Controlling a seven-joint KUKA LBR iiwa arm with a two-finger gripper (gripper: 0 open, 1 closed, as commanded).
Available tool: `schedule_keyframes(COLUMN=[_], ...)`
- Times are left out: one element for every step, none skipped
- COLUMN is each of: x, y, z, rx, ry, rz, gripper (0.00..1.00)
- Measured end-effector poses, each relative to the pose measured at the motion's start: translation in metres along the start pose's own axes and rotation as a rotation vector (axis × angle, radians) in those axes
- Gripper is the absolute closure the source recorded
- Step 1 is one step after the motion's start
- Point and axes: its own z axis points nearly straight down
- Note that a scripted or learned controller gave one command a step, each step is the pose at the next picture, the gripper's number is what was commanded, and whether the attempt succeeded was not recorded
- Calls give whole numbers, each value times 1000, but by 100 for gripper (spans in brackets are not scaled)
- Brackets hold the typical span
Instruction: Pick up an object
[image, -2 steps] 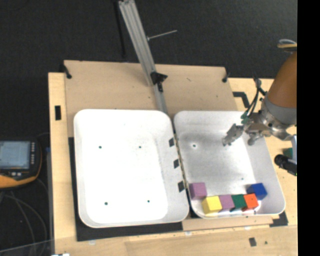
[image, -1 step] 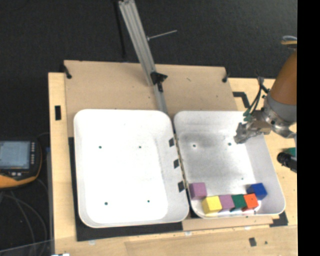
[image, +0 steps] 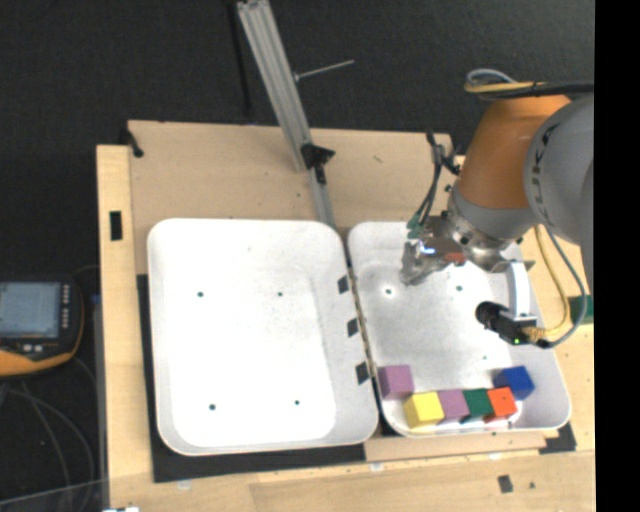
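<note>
The arm (image: 520, 150) reaches in from the right and places the gripper (image: 416, 262) over the upper-left part of the right bin (image: 440, 330), well apart from every object. From this slanted overhead view the fingertips are too small and blurred to resolve, so whether they are spread or pressed together cannot be told. Nothing is seen between them.

All candidate objects lie along the near edge of the right bin. A purple block (image: 397, 379) sits alone, slightly farther from the wall. Just beyond it, a row runs along the rim: yellow block (image: 424, 408), a second purple block (image: 453, 404), green block (image: 477, 404), orange block (image: 501, 401), with a blue block (image: 516, 380) just behind the orange one. The row members appear to touch one another. The left bin (image: 250, 330) holds no objects.

Handling assessment — the blocks look like small rigid cubes, probably light, with flat parallel faces that suit a two-finger pinch. They are unlikely to deform or break; smooth faces may slip if gripped off-centre.

Recommended target: the lone purple block. Its sides are free, so fingers can descend on two opposite faces. The row blocks are crowded against neighbours and the bin wall — finger clearance there looks poor.
</note>
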Motion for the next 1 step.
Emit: schedule_keyframes(x=[63], y=[-11], z=[16], rx=[2], ry=[-1], rz=[2], gripper=[100])
